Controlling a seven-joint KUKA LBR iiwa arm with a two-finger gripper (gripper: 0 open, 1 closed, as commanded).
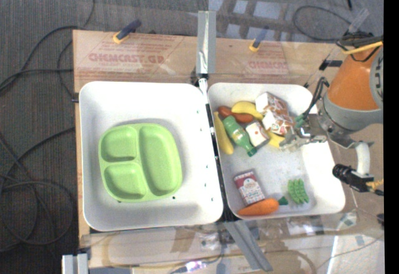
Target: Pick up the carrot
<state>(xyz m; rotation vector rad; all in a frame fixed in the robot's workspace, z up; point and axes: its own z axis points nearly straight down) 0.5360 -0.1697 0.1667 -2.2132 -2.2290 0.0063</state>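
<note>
I see the gripper [298,136] in the right bin [324,163], by the cartons [273,113]; finger state unclear. Carrot [258,207] lies well below-left of it. Left bin [90,110] holds a green tray [141,161].

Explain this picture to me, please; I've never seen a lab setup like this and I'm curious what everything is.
A single camera looks down at a slant on a bench. From the right reaches a grey robot arm with an orange band; its claw hovers over the right bin, among toy groceries. The carrot, which it should pick up, lies untouched at that bin's near edge, beside a small red can. The left bin holds a green divided plate.
</note>
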